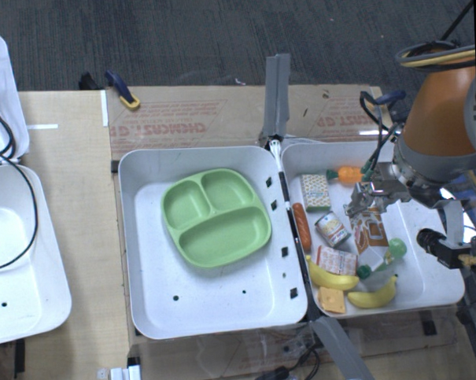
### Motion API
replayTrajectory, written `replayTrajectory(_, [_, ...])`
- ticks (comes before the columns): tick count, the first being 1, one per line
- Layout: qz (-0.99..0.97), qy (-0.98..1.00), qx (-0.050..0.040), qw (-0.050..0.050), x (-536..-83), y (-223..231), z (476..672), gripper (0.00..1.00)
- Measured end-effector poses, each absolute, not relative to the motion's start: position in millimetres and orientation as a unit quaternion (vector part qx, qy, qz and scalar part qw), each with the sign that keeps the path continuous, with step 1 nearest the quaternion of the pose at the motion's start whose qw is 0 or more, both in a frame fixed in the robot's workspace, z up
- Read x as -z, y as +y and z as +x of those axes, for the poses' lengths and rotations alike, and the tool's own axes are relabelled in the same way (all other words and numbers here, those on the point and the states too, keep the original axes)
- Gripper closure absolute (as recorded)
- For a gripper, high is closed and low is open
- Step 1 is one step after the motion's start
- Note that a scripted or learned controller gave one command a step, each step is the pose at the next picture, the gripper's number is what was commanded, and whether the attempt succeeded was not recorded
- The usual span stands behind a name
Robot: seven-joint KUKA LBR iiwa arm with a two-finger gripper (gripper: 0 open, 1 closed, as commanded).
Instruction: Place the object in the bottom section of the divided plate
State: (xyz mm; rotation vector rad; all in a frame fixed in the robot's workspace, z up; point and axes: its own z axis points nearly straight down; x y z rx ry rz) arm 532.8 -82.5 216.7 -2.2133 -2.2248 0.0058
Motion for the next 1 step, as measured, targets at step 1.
replayTrajectory(1, [-0.671, -0.741, -0.0041, 0.003, -187.0, 4.5, 542.0, 1.0])
